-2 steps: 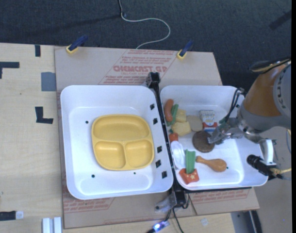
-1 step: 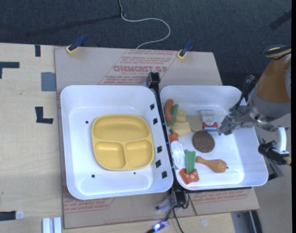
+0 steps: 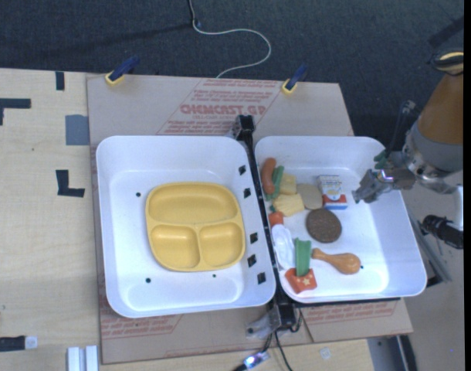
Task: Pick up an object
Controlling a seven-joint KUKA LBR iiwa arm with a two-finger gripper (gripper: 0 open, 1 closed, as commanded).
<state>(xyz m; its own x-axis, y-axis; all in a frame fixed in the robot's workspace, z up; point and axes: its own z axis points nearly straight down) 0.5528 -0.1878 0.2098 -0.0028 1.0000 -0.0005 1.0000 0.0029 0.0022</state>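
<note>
Presently, two white bins side by side on a cardboard sheet; left bin (image 3: 116,207) holds a yellow divided plate (image 3: 195,225), lying flat near its middle, its three compartments bare; probably a drop-off place, though the task names none.

Right bin (image 3: 390,238), contents crowded toward its left wall and middle, leaving the right part of the floor open: an orange carrot (image 3: 269,170) and a green piece (image 3: 278,178) at the far left; pale yellow blocks (image 3: 288,201) just near of them; a small white carton (image 3: 331,188) with red and blue print toward the middle; a round brown patty (image 3: 323,225); a tan drumstick (image 3: 337,260) near of the patty; a green strip (image 3: 302,255) over a red piece (image 3: 301,281) at the near left.

Gripper (image 3: 367,188), at the right side of the right bin, above its floor, pointing left toward the carton and just right of it; nothing visible between its fingers; how far they stand apart cannot be told at this size.

Judgement: approach stage, no object lifted yet; carton the likeliest target, being nearest; it touches a yellow block, so a close may nudge that.
</note>
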